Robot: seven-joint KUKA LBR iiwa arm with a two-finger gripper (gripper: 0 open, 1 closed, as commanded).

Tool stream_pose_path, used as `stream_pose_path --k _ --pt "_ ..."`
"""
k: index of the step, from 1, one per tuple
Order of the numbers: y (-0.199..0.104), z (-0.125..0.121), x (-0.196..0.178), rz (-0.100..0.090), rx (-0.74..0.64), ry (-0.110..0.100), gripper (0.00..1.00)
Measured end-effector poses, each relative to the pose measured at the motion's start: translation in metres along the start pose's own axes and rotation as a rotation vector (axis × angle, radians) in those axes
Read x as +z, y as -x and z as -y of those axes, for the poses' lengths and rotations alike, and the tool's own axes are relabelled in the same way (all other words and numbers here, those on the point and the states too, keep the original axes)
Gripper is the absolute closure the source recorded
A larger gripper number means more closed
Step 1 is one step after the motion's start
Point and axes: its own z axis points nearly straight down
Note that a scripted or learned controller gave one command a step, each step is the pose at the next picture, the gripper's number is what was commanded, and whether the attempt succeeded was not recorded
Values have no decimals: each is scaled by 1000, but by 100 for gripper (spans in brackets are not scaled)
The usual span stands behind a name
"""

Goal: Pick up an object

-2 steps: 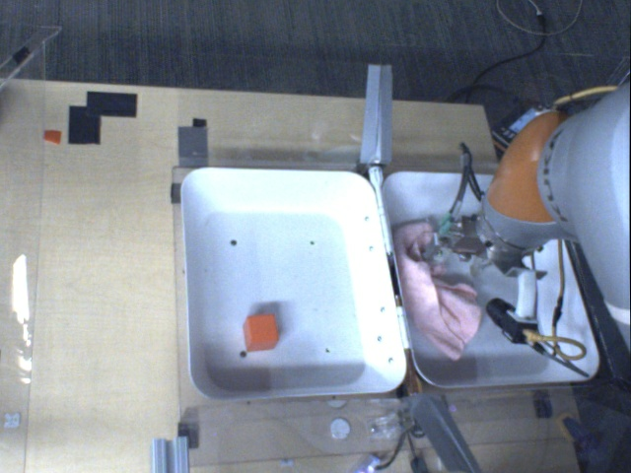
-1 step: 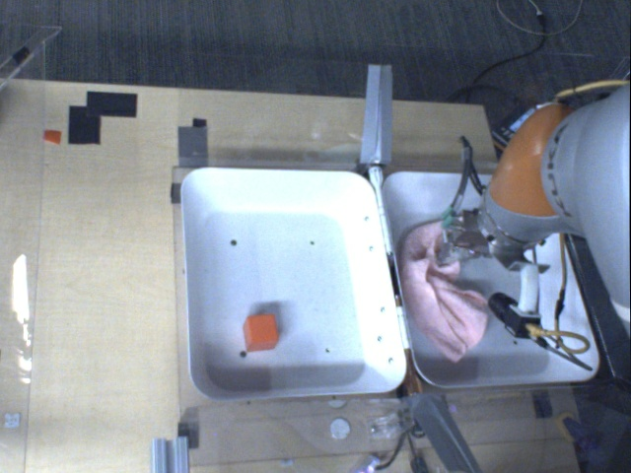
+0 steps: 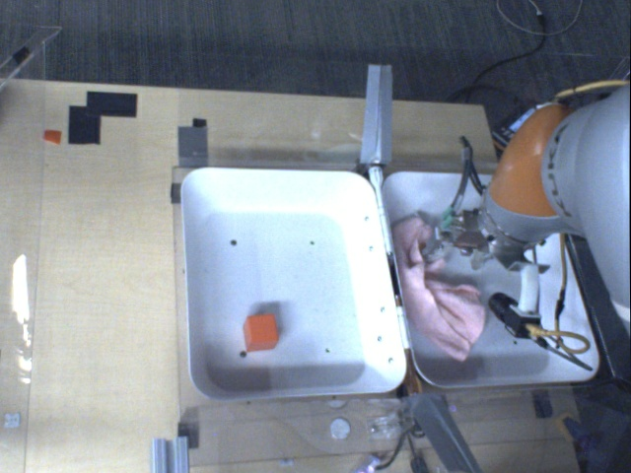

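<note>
Pink cloth [image 3: 439, 294] crumpled in right bin [image 3: 513, 368], long axis running from upper left down to lower right. Orange block [image 3: 261, 332] in left bin [image 3: 286, 205]. Pale wooden bench [image 3: 99, 294], dark carpet behind. Gripper [image 3: 446, 236] over cloth's upper end; grip state impossible to tell.

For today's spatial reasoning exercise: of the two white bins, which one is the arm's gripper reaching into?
The right bin, holding the pink cloth; the gripper hangs above that cloth. The left bin holds an orange block.

The arm [image 3: 582, 166] hides the right bin's [image 3: 434, 372] far corner.
</note>
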Motion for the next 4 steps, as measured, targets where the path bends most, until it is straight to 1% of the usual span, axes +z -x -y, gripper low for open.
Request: stream_pose_path --k 1,2,3,4 --pt "7 -94 18 0 -136 -15 0" --pt "-2 -35 14 -1 -250 -11 0" --pt "10 22 11 0 -371 -5 0" --pt "10 17 0 3 -372 5 100"
